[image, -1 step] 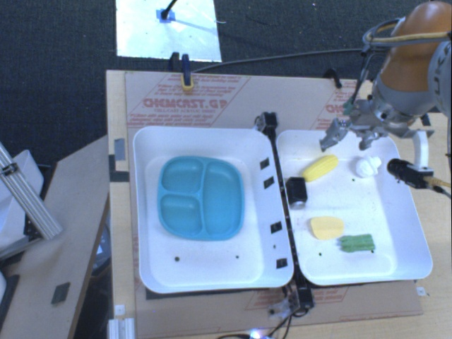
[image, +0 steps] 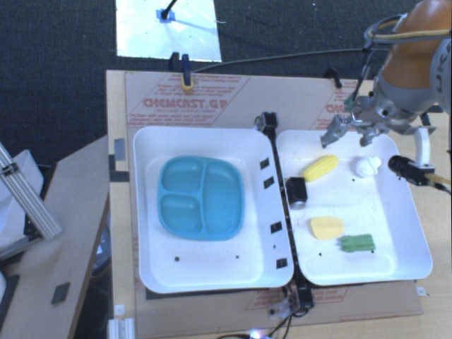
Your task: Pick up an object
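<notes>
My gripper (image: 349, 138) hangs above the far edge of the right bin (image: 402, 217), its two fingers spread apart and nothing between them. Below it in that bin lie a yellow corn cob (image: 320, 167) and a small white lump (image: 366, 166). A black block (image: 296, 191) rests against the bin's left wall. Nearer the front sit a pale yellow piece (image: 326, 227) and a green object (image: 357, 243). The corn cob is a short way down and left of the fingers.
The left bin (image: 152, 246) holds a blue divided plate (image: 201, 196). A black hinge strip with clips (image: 277, 203) runs between the two bins. Both bins stand on a cardboard sheet (image: 212, 101) with a clamp at its far edge.
</notes>
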